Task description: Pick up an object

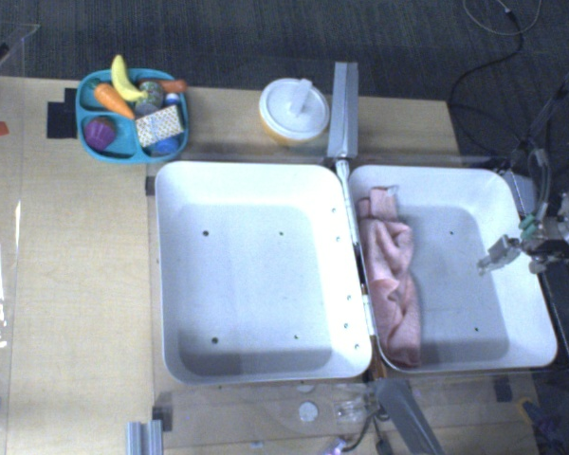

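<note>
Gripper (498,254) is hanging over the right bin's (455,192) right side, honestly can't tell how it's set. Pink cloth (391,273) is bunched along that bin's left wall, well apart from it.
</note>
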Controlling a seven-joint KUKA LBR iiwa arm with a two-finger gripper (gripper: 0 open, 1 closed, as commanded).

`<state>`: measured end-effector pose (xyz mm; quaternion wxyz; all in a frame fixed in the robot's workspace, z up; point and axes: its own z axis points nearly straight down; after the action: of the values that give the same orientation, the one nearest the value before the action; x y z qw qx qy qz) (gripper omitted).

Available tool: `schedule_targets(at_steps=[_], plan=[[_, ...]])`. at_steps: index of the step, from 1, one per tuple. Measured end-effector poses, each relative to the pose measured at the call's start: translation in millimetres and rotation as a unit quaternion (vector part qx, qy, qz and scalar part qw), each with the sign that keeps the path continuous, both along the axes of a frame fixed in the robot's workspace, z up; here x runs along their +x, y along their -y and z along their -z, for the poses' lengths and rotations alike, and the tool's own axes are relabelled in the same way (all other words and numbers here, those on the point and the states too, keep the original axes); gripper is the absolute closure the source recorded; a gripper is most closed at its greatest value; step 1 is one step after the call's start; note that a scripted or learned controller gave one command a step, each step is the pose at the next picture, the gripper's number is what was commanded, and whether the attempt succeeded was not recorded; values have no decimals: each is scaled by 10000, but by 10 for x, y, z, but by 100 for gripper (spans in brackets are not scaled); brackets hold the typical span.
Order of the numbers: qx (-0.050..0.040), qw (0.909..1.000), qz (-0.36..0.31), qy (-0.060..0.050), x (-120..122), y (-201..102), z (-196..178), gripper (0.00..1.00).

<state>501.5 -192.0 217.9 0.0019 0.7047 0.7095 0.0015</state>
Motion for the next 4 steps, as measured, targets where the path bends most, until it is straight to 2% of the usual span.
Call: schedule_targets(at_steps=[1,2,3,4], plan=[[0,9999,-112,60,345,-873,1250,0],[-8,9999,-89,58,1180,-780,1274,0],[-6,9974,-722,60,205,-1055,1265,0],[-15,9944,-1055,69,796,-1001,1266,0]])
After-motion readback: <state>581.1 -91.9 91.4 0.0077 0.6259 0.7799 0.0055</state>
